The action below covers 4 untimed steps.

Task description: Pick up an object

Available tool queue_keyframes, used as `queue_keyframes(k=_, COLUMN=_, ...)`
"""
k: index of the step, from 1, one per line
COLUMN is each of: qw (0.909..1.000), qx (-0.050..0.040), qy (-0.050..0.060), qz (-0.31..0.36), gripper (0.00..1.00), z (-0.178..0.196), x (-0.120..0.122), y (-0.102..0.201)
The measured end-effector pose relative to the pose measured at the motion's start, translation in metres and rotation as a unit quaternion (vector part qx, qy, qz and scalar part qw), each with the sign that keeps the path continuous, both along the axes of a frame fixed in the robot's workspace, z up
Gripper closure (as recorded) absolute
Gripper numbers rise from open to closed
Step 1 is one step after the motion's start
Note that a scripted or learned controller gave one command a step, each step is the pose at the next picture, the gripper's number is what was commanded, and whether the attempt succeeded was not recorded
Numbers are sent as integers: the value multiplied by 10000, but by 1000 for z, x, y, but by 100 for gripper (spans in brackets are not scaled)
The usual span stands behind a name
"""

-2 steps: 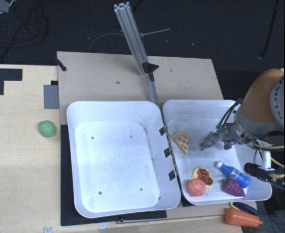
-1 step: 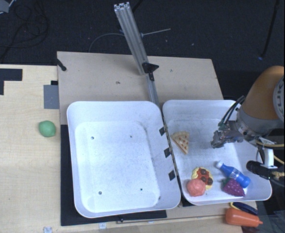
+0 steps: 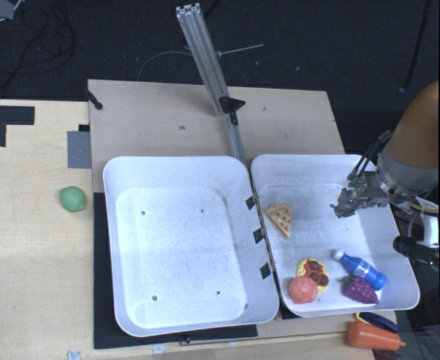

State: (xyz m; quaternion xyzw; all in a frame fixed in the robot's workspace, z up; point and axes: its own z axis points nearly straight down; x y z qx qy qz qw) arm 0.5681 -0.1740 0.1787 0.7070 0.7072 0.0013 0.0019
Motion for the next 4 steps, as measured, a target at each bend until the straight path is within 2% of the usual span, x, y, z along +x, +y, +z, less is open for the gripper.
queue_keyframes(k=1, qw=10000, qx=0, qy=-1, qz=-4, gripper=100, z=60, x=-6, y=-1)
queue_keyframes(k=2, qw=10000, qx=2, qy=15, qz=-3, gripper=100, z=81, x=-5, y=-1)
queue_keyframes(k=3, qw=10000, qx=10, qy=28, qz=15, gripper=100, z=66, x=-13, y=53)
queue_keyframes(k=4, qw=10000, qx=9, qy=24, qz=16, gripper=100, z=68, x=-10, y=104)
